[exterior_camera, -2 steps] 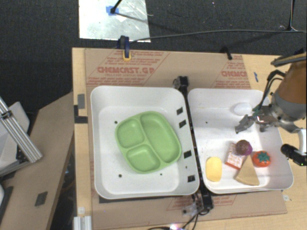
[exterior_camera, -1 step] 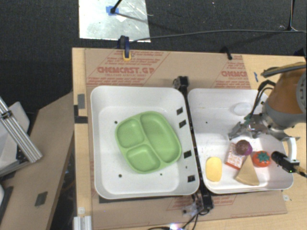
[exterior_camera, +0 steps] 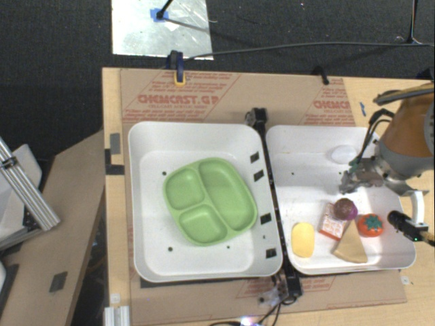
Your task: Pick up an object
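The right bin holds several small objects along its front. A yellow lemon-like piece lies at the front left. Next to it are a red and white box, a dark purple ball, a tan wedge and a red-orange tomato-like piece. My gripper hangs over the right bin, just behind the purple ball and slightly above it. Nothing shows held in it. The grey and orange arm reaches in from the right.
The left bin holds a green three-compartment plate. A black divider with clips runs between the bins. A faint oval mark sits at the back of the right bin. A metal rail stands off the bench at the left.
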`<state>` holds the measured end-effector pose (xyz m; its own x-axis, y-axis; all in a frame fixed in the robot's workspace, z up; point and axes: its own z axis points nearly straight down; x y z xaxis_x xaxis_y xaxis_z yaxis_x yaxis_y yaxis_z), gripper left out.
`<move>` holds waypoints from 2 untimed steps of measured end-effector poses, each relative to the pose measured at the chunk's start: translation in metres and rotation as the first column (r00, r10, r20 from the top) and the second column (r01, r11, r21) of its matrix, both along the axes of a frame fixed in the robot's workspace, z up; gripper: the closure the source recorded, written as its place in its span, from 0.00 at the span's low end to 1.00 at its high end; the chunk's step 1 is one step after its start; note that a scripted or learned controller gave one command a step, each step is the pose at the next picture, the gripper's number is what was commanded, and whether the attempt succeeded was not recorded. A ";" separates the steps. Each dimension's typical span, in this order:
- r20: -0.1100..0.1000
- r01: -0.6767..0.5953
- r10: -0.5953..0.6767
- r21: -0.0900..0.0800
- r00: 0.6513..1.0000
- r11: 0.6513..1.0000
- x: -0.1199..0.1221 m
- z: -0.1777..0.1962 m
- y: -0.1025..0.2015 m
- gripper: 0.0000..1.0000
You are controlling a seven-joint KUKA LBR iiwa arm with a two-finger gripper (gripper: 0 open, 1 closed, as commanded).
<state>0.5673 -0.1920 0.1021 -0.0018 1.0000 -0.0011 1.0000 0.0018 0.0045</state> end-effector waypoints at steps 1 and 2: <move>0.003 -0.003 0.003 -0.001 1.000 1.000 0.012 0.051 0.001 1.00; 0.002 -0.004 0.004 -0.001 1.000 1.000 0.013 0.095 0.002 1.00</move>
